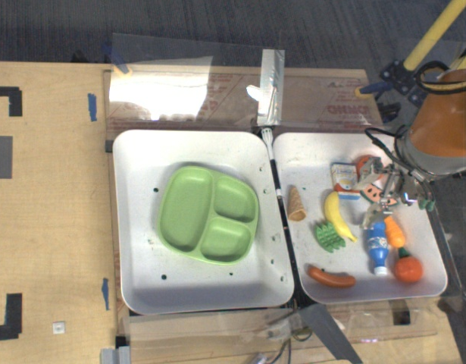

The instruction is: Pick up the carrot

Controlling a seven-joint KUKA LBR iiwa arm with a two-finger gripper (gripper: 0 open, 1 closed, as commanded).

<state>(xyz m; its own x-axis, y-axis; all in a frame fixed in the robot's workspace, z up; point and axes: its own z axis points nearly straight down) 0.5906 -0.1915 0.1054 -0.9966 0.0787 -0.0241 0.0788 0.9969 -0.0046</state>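
The carrot [395, 232] lies in the right bin [437, 283], toward its right side, a short orange piece slanting down and to the right. It touches the blue bottle [377, 247] on its left, and the orange tomato [408, 268] sits just below it, close enough that the two may be in contact. The banana [338, 214] stands a little further left, with a green brush-like toy [329, 236] beside it, a sausage [331, 277] near the front wall and a cone [295, 203] by the left wall. A small carton [345, 179] lies toward the back. The left bin [126, 226] holds a green divided plate [208, 214].

The tool [384, 192] hangs just above the carrot's upper end, over the bottle's top. Whether it is spread or pressed together cannot be told, since its metal parts blur into the clutter beneath.

The main risk is likely crowding: a descent from here could land on the bottle cap rather than the carrot, or close on both together. The carrot's round, slanted body might also roll out of a pinch, or push the tomato away.

The arm enters from the right, its orange band [441, 123] above the bin's right wall, wrist pointing down and leftward into the bin.
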